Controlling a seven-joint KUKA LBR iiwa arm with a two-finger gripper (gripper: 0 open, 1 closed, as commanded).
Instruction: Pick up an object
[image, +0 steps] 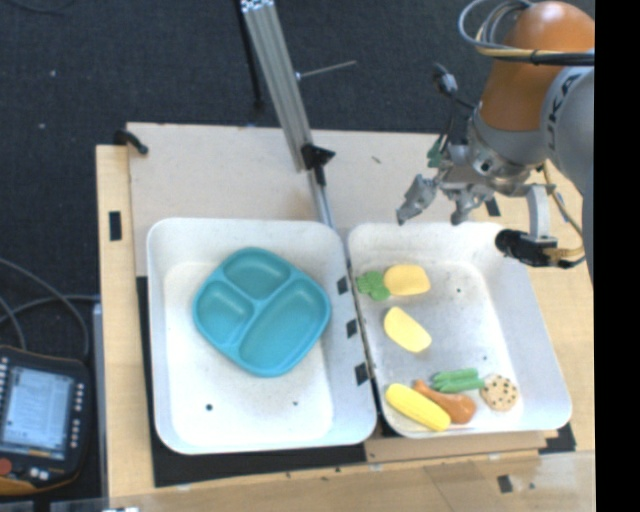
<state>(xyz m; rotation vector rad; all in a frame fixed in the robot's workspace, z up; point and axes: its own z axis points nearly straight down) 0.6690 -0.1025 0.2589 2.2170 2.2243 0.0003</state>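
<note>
My gripper (437, 209) hangs above the far rim of the right bin (520, 300), its two fingers spread apart with nothing between them. Below it in that bin lie a yellow piece with a green end (396, 282), a yellow wedge (407, 329), a yellow banana-like piece (417, 407), an orange carrot (449, 401), a green pod (457, 379) and a speckled cookie (498, 392). The nearest item, the yellow and green piece, lies well in front of the fingertips.
The left bin (180, 400) holds a blue divided plate (263, 311). A slanted metal post (288, 110) rises behind the seam between the bins. A screen device (35, 410) sits off the bench at the left.
</note>
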